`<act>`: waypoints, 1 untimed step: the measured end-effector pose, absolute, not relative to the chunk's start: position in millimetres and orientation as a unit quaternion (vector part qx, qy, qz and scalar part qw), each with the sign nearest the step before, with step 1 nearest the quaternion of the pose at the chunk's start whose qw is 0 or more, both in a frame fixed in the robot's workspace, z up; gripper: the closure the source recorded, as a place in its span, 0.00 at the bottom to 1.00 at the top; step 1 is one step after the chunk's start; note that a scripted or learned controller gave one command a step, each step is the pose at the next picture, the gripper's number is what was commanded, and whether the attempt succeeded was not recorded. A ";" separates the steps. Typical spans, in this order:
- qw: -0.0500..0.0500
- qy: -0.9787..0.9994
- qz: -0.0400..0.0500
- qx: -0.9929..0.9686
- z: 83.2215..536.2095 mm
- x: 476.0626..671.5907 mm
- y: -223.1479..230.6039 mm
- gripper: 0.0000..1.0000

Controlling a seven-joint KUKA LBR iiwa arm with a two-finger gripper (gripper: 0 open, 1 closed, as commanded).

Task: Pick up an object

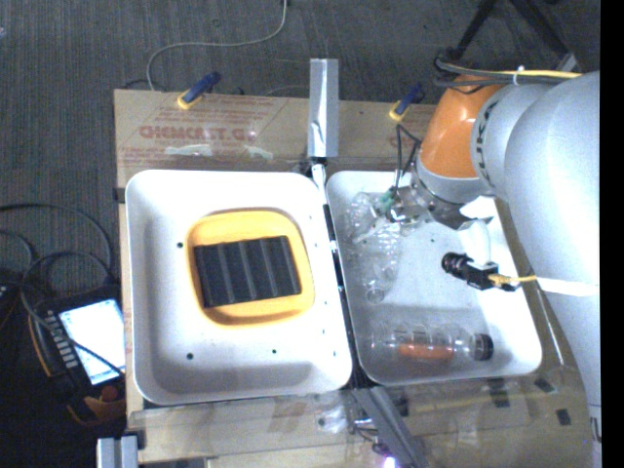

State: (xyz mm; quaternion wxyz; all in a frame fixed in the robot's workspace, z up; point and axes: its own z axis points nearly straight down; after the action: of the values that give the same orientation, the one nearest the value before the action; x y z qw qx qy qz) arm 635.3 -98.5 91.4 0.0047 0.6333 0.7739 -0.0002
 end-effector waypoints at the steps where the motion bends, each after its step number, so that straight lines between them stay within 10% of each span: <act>1: 0.011 0.773 0.003 0.634 108.7 639.4 -100.0 1.00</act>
State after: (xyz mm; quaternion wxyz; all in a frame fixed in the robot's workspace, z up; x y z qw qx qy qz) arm 639.4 -100.0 108.7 0.0115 0.6338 0.7734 0.0032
